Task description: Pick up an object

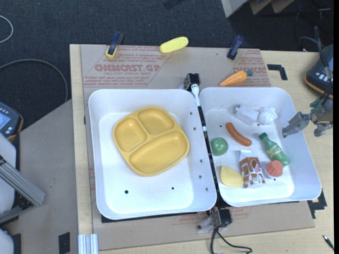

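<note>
where the right bin (302, 147) rim runs, gripper (303, 123) fingers spread, holding nothing, green bottle (273, 148) near

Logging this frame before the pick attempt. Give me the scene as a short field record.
left bin: yellow divided plate
right bin: sausage, green ball, green bottle, white items, yellow piece, brown packet, red item
outside bins: banana, carrot
gripper: at right bin's right rim, holding nothing visible
</note>
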Controlling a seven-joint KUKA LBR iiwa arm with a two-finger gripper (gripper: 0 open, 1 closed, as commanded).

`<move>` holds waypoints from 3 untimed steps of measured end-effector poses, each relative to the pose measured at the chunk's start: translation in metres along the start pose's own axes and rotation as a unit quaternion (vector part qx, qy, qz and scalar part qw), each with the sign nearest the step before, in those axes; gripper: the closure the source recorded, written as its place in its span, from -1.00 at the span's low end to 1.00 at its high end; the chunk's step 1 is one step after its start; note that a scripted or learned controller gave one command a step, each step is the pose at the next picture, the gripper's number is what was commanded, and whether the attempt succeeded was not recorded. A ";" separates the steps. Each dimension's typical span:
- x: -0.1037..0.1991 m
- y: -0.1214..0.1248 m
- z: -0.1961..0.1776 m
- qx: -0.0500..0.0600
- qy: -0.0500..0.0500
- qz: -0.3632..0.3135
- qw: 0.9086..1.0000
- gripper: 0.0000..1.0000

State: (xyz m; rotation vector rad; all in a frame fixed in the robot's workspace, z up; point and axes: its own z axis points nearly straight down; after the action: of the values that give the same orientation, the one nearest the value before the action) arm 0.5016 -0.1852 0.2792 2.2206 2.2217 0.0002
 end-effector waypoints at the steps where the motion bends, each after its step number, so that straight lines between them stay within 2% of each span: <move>1: 0.000 0.001 -0.011 -0.002 -0.001 -0.001 1.000 1.00; 2: 0.072 -0.023 0.016 0.003 0.002 -0.003 1.000 1.00; 3: 0.152 -0.023 0.052 0.003 0.002 -0.004 1.000 1.00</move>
State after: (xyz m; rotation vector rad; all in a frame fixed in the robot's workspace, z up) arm 0.4790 -0.0330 0.2274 2.2175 2.2358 -0.0024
